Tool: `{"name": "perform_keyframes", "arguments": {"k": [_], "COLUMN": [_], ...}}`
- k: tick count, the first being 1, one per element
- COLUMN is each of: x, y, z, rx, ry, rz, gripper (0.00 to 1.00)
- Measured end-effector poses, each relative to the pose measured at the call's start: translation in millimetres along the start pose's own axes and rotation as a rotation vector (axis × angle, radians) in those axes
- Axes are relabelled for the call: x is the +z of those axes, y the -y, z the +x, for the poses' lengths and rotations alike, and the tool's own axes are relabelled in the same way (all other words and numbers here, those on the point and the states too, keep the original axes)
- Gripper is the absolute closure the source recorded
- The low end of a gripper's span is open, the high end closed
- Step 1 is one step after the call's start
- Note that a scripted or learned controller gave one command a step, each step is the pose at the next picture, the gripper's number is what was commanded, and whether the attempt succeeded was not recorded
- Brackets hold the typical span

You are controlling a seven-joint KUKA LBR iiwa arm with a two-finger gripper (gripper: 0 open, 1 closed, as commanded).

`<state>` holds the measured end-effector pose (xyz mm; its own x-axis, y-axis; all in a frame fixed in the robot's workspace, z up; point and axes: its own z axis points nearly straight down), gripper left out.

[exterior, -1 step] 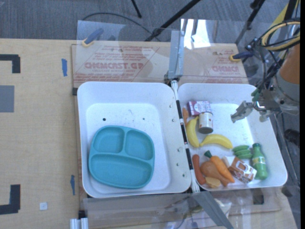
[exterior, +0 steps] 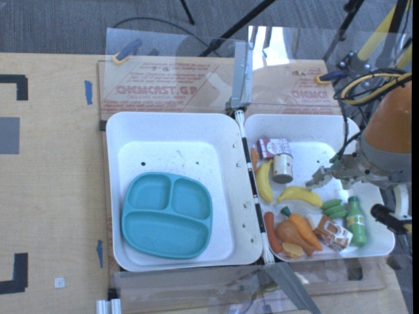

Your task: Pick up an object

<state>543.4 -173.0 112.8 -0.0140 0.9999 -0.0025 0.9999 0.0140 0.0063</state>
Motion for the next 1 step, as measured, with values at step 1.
{"name": "perform_keyframes", "arguments": {"k": [1], "x": [13.7], "y": [41.7], "z": [40.7], "rx": [-0.385], "ry": [0.013], "rz": [-0.030], "gripper": [0.00]}}
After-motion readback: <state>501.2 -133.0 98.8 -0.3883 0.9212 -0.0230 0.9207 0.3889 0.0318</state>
